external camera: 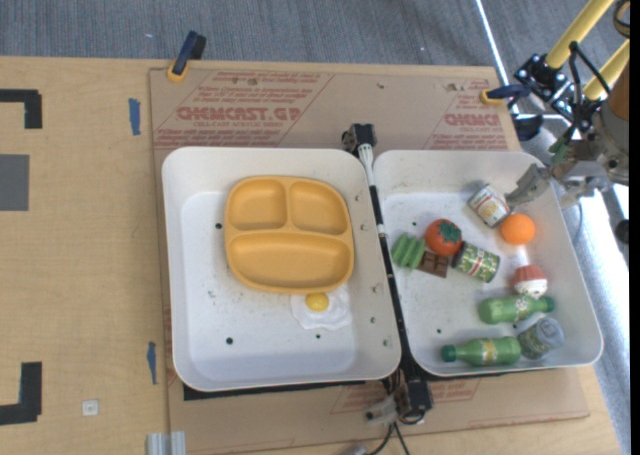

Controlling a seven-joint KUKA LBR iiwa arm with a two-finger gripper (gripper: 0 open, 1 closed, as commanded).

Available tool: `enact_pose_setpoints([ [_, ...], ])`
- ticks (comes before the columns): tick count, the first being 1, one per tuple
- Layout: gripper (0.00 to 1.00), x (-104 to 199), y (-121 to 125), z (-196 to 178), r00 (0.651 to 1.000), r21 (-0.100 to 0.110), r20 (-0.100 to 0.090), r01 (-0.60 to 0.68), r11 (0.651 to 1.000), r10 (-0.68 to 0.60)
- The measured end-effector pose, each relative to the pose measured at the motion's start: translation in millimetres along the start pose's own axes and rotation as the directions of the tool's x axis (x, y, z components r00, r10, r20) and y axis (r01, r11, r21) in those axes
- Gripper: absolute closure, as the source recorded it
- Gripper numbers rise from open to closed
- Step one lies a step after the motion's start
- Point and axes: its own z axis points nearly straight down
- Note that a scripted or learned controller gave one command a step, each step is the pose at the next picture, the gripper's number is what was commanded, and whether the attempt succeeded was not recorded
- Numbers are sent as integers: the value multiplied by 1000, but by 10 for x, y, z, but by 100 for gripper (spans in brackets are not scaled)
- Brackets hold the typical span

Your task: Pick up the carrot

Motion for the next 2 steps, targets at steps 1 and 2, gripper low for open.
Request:
enact_pose_setpoints([
  [1,0,-27,-257,1249,996,-2,-5,-84,997,84],
  [2,0,-42,246,1335,985,8,-24,-171,985,171],
])
